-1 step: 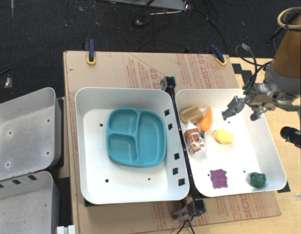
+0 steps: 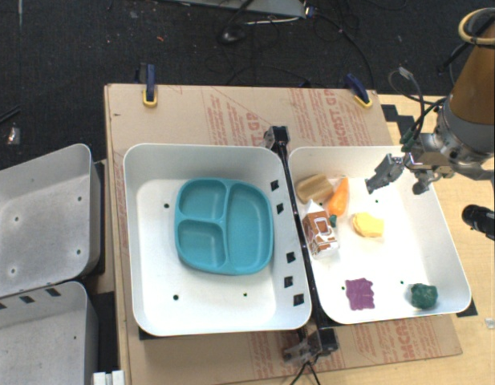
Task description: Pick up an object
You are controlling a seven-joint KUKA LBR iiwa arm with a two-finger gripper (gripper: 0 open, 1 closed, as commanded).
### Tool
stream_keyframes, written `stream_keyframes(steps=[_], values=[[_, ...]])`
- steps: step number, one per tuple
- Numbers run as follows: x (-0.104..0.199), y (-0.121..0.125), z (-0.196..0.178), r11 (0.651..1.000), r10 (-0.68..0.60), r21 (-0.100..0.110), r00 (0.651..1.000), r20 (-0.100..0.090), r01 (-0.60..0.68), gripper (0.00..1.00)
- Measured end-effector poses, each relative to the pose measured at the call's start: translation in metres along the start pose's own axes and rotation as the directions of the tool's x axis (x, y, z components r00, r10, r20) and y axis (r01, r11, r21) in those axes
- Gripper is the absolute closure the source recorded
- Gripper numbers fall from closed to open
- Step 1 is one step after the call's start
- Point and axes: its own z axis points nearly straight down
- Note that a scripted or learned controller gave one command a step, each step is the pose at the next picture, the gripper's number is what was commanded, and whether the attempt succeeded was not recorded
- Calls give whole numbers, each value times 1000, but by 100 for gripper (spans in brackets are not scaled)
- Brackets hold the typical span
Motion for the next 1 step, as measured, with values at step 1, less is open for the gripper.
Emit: stream_keyframes(steps=[1], values=[[-6,3,61,1000,3,5,1000,0,-3,0]])
